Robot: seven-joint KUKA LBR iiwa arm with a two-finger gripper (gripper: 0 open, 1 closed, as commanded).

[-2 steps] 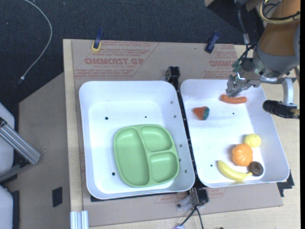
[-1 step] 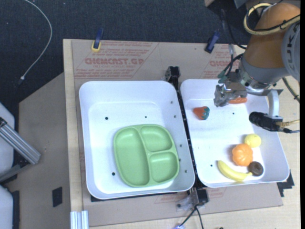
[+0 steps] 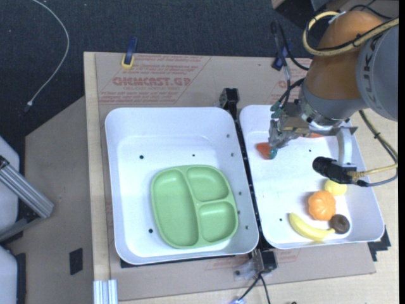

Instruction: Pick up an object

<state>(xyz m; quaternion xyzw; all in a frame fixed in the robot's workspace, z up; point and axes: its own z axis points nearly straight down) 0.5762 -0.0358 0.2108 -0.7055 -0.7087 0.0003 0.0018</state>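
The small red-orange object (image 3: 262, 149) lies in the right bin (image 3: 285, 223), touching our gripper (image 3: 274, 148); whether it is clamped, we cannot tell. It looks light and slippery, so we would grip its middle. Further right lie an orange (image 3: 321, 204) and a banana (image 3: 308, 227).

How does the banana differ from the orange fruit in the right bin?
The banana is yellow, long and curved; the orange fruit is orange and round. The banana lies nearer the bin's front rim; the orange fruit sits just behind it. Both lie loose in the right bin, apart from the gripper.
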